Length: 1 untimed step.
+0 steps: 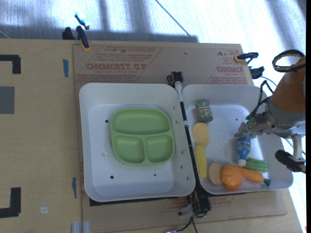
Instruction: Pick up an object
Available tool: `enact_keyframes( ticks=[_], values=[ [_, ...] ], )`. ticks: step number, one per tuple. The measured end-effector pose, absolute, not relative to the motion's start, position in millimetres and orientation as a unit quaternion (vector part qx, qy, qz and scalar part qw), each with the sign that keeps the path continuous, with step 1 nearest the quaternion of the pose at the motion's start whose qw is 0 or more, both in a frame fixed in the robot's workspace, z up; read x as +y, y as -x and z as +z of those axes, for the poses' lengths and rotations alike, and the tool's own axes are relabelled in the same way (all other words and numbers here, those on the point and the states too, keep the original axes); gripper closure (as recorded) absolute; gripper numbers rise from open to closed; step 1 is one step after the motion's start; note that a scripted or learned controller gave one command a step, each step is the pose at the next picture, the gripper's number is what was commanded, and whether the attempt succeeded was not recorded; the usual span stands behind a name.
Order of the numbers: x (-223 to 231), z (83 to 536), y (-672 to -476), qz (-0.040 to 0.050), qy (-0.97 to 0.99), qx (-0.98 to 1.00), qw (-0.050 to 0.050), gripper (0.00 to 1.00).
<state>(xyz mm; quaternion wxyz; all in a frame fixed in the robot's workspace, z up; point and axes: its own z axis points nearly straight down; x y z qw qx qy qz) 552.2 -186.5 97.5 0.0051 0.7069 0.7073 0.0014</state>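
Note:
The right bin (221,111) holds several toy foods. A small green-labelled can (203,110) lies at the back left. Below it are a yellow lemon-like piece (200,134) and a corn cob (201,161) along the left wall. A beige round piece (215,173), an orange fruit (232,176) and a carrot (254,174) sit near the front. A blue-and-white bottle (243,150) lies upright in the view, beside a green vegetable (256,165). My gripper (246,128) hangs low over the bottle's top end, touching or nearly touching it.
The left bin (92,144) carries a green three-compartment plate (142,135). A black clip (174,77) sits where the two bins meet at the back. Cables and a clamp (245,57) lie at the bench's right rear, near the arm's orange band (290,90).

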Motion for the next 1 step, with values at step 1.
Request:
enact_keyframes(
  ticks=[1],
  values=[
    [-134.7,181.3,-538.0,0.0009,-0.706,0.708,0.001,1.0]
  ],
)
